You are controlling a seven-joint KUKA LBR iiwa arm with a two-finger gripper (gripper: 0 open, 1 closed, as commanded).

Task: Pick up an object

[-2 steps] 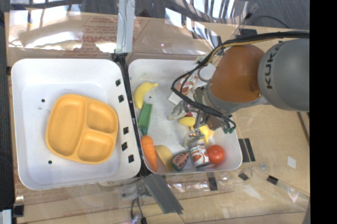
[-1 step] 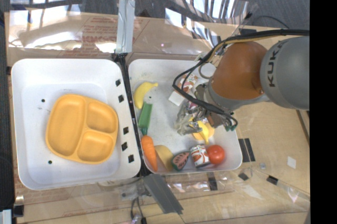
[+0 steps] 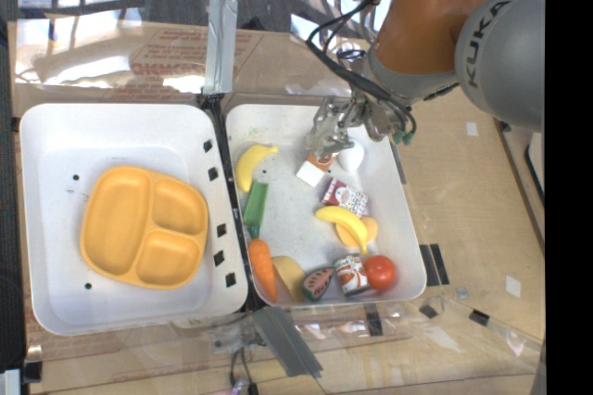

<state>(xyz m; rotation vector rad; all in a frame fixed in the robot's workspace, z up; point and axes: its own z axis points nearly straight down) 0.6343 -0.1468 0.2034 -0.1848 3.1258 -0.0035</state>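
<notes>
The metal two-finger gripper [image 3: 326,141] was lowered into the right-hand white bin [image 3: 408,226], directly above a small white carton with an orange base [image 3: 315,169]. Whether anything was grasped could not be told. A divided yellow plastic tray [image 3: 144,224] was seen in the left-hand white bin [image 3: 46,133].

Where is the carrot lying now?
The carrot lies in the right bin, against its left wall near the front, below the green object.
</notes>
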